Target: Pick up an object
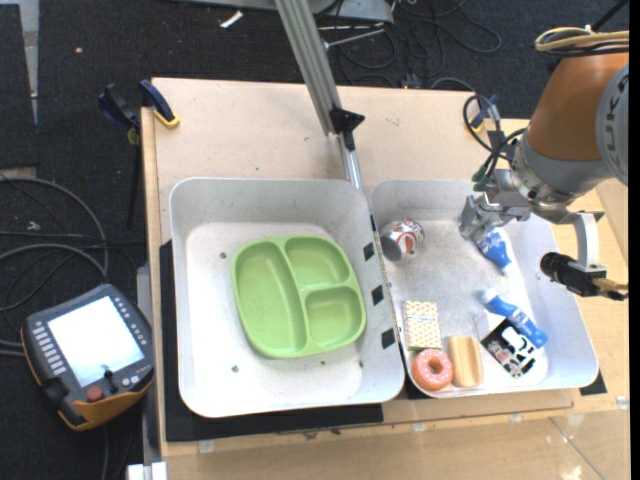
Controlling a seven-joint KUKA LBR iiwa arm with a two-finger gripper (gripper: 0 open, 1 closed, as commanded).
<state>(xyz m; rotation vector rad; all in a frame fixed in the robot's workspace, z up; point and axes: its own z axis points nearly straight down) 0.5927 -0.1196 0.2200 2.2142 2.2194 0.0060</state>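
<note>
Blue tube (pixel 496 249) lies in the right bin (pixel 572 313) directly under the claw (pixel 483 220), which hangs low over the bin's far right part; whether it touches the tube, or how far its jaws are apart, cannot be told. Just left of it lies a red-and-white can (pixel 402 238), and nearer the front are a blue-and-black packet (pixel 514 334), a checkered wafer (pixel 421 320), a pink donut (pixel 432 368) and a tan bun (pixel 464 360). On the tabletop (pixel 240 133) beside it, the left bin (pixel 195 278) holds a green divided plate (pixel 298 295).
</note>
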